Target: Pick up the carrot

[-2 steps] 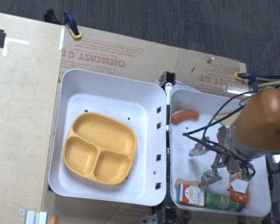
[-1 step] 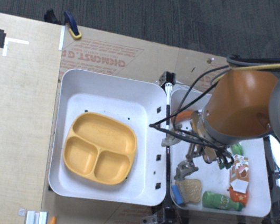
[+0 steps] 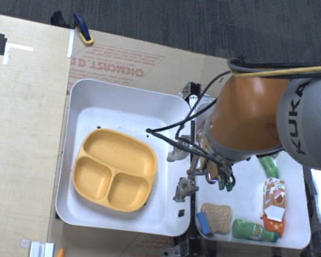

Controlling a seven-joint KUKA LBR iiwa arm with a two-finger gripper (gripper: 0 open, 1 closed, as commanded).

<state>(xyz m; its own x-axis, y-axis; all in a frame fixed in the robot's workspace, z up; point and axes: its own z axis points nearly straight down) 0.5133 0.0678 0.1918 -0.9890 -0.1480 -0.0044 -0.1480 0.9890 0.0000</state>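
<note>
Where the right bin (image 3: 297, 232) meets its near rim, a green bottle (image 3: 253, 231), a bread slice (image 3: 216, 215) and a small blue piece (image 3: 203, 223) lie in a row. Just beyond the bottle lies what I take for the carrot (image 3: 274, 203), orange, its long axis running near to far. The pincer (image 3: 186, 189) hangs to its left, over the seam between the bins; released or clenched, I cannot tell. The reach would go rightward, past the bread. A yellow plate (image 3: 115, 170) fills the left bin (image 3: 72, 140).
</note>
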